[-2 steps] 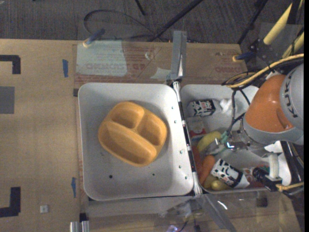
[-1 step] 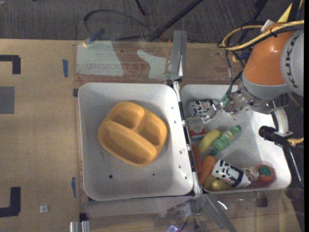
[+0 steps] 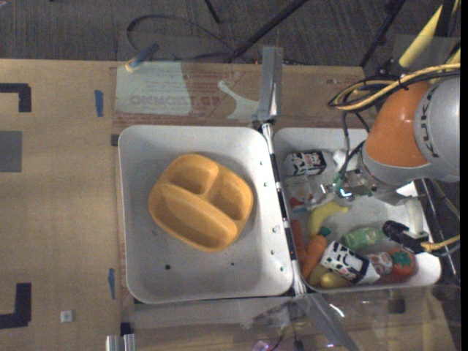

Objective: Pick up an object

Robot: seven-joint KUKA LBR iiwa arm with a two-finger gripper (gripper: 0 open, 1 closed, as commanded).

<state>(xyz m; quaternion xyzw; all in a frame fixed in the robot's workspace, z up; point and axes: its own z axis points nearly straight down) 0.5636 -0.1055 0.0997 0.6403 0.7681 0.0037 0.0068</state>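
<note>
My gripper (image 3: 330, 189) hangs low in the right bin (image 3: 431, 273), under the grey and orange wrist. Just below its tip lies a yellow banana (image 3: 327, 215). A black and white carton (image 3: 305, 162) lies to its upper left. Along the front of the bin sit an orange carrot (image 3: 314, 250), a second black and white carton (image 3: 345, 262), a green bottle (image 3: 363, 237) and a red toy (image 3: 401, 263). Nothing shows between the fingers.
The left bin (image 3: 146, 269) holds a yellow divided plate (image 3: 201, 201). A metal divider (image 3: 281, 203) runs between the two bins. Yellow and black cables (image 3: 380, 86) loop above the right bin. A black part (image 3: 401, 232) sticks out near the bin's right side.
</note>
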